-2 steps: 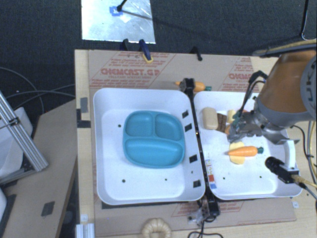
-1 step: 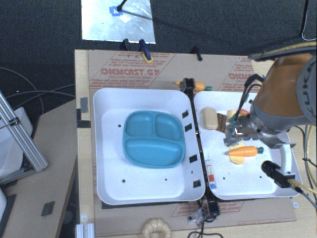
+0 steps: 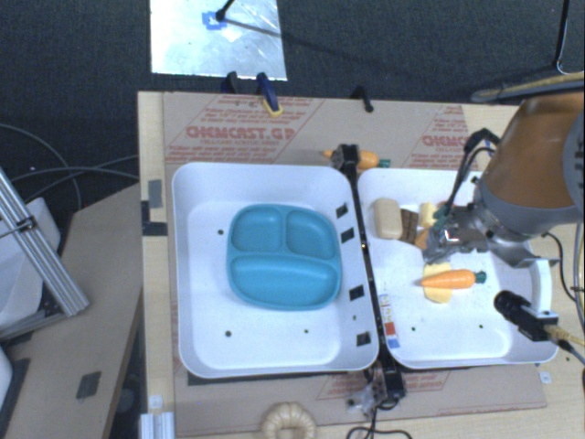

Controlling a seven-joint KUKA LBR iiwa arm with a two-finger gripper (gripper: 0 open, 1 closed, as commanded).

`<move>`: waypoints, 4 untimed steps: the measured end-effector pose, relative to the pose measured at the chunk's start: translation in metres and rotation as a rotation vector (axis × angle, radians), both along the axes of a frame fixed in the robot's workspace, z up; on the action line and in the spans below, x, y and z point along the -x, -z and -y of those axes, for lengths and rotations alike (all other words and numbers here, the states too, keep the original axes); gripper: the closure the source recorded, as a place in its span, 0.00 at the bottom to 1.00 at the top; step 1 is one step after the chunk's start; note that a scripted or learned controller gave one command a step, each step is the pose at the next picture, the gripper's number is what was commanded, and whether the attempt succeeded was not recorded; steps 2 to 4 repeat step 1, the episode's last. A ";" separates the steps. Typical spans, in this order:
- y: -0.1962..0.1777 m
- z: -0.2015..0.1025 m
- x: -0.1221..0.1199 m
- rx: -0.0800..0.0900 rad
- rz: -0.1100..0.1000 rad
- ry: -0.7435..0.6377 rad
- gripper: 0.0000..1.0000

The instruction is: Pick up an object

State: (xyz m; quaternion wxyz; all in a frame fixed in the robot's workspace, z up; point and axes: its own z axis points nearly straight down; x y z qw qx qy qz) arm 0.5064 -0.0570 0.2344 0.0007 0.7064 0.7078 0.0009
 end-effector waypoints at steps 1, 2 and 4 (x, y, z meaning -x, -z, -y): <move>0.011 -0.010 -0.001 0.000 -0.002 -0.003 1.00; 0.011 -0.010 -0.001 0.000 -0.002 -0.003 1.00; 0.011 -0.010 -0.001 0.000 -0.002 -0.003 1.00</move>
